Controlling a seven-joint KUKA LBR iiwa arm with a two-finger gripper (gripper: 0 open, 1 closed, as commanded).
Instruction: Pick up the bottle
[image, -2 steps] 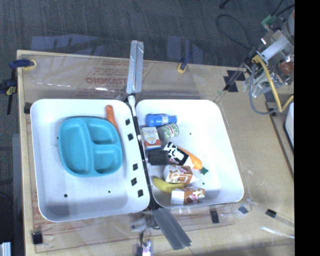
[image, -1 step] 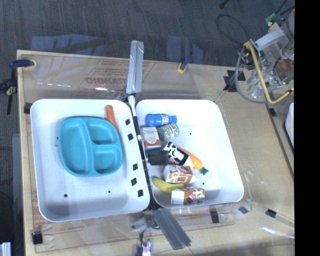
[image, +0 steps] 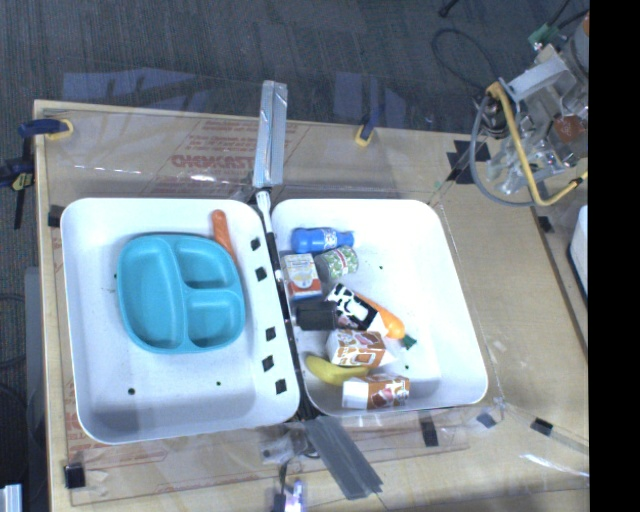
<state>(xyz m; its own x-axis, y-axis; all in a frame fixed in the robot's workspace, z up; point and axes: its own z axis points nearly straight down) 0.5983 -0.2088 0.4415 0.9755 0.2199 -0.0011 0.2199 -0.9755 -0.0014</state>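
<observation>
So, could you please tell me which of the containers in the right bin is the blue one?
It is the blue bottle, lying on its side at the far end of the right bin, just above the green can; the others are orange, brown or white.

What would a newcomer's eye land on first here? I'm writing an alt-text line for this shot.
Most likely the big blue divided plate lying in the left bin, with an orange carrot at its upper right edge. Next comes the clutter along the left side of the right bin: a blue bottle lying on its side at the top, a yellow banana near the bottom, and small packages between.
</observation>
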